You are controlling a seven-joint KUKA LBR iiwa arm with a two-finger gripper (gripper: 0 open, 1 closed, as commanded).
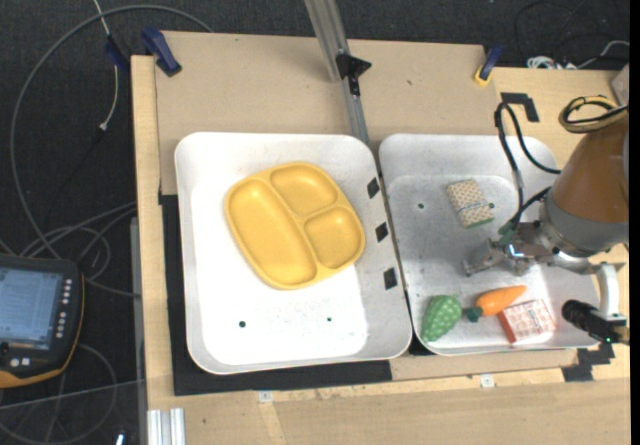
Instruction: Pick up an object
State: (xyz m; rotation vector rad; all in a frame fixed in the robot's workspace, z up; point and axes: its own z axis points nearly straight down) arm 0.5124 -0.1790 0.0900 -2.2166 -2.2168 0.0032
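Carrot toy [497,299] lies just below the gripper [487,261], whose spread fingers hang empty, lined up for descent in the right bin [420,158].

A tan worktop [250,83] sits on dark carpet [60,83] strewn with cables [40,223]. Blue clamps [160,51] grip its far corners; a handheld screen [35,318] lies far from the jaws.

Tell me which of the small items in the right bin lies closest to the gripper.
The orange carrot lies closest, just below the gripper. The beige patterned block sits farther up the bin, the green toy farther toward the lower left, and the red-and-white packet beyond the carrot.
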